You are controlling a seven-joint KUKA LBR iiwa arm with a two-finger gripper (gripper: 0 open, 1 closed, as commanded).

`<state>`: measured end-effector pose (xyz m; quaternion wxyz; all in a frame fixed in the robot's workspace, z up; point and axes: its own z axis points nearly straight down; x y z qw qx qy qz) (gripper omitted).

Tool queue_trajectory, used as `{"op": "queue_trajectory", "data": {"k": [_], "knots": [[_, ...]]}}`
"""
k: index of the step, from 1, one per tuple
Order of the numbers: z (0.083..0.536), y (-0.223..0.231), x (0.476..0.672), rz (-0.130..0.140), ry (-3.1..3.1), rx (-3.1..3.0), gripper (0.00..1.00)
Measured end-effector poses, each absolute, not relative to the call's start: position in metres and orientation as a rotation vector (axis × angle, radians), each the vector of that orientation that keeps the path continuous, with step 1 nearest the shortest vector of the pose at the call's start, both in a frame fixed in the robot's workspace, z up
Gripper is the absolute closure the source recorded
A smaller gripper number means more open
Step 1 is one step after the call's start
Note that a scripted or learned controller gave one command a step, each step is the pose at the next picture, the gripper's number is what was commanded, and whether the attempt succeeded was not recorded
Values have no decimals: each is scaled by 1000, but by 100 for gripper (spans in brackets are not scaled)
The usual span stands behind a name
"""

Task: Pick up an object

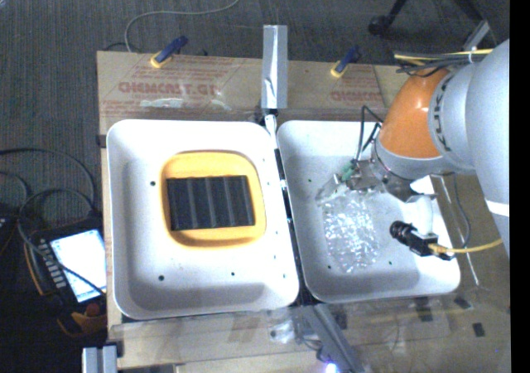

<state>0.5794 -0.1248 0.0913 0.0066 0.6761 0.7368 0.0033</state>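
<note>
In the right bin (308, 156), my gripper (352, 177) hangs low over the upper middle. It sits at the top edge of a crinkled clear plastic piece (348, 232) that lies on the bin floor. A small green bit shows at the gripper's tip. Whether the plastic is touched I cannot make out. A yellow rounded tray-like object with a black ribbed insert (212, 199) lies flat in the middle of the left bin (132, 230), far from the gripper.
A metal strip (274, 73) stands at the back between the bins. Cardboard (174, 85) with two blue clamps (169, 50) lies behind them. The arm's orange band (414, 118) overhangs the right bin's back right. A lit tablet (76, 257) sits left of the bench.
</note>
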Motion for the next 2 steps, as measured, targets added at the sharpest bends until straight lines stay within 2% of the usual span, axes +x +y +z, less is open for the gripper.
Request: {"op": "queue_trajectory", "data": {"k": [1,2], "knots": [[92,-126,551,14,2357,2052,0],[174,-175,566,0,2523,1870,0]]}}
